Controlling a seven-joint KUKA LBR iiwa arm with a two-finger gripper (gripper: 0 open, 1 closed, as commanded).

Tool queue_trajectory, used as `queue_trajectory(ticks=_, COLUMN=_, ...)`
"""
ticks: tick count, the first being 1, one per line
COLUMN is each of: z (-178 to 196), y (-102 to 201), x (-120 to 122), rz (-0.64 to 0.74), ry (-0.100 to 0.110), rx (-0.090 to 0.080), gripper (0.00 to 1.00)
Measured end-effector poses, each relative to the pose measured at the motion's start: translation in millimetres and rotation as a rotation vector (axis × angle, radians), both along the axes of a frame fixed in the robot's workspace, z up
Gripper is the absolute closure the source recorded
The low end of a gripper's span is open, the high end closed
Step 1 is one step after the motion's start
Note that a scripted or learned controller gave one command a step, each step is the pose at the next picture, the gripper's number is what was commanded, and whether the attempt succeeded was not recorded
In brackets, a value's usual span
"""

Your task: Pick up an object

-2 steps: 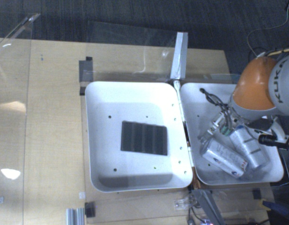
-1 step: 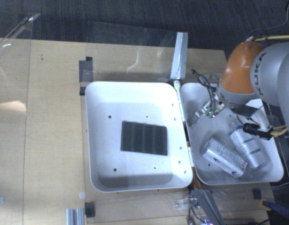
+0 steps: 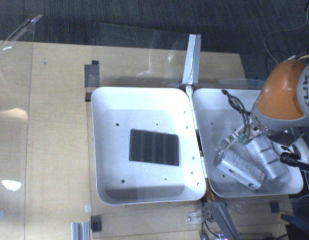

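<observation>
Down in the right shallow white bin (image 3: 214, 109), grey two-finger gripper (image 3: 233, 145) seemingly against a silvery foil-wrapped packet (image 3: 239, 168); grip state impossible to tell. Dark ribbed rectangular pad (image 3: 154, 147) in left bin.

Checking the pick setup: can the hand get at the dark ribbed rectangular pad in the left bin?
Probably yes: the dark ribbed rectangular pad lies flat and uncovered mid-bin; the hand is over the right bin.

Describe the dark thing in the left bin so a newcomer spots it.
Of the two white bins, take the left bin. Near its middle lies a flat dark ribbed rectangle. It is the one dark shape there, unlike the silvery clutter in the right bin.
</observation>
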State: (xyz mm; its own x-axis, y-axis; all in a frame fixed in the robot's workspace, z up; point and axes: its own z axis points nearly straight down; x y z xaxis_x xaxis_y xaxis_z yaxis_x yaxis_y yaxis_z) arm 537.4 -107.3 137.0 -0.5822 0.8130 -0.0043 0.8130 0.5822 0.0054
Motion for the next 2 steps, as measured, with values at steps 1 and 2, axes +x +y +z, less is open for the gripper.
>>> queue_trajectory(ticks=1, z=-47.1, y=14.5, x=-5.5, rz=0.043, ry=-0.007, rx=-0.001, gripper=0.00)
queue_trajectory(ticks=2, z=-47.9, y=19.7, x=32.2, rz=-0.269, ry=-0.005, rx=0.003, gripper=0.00)
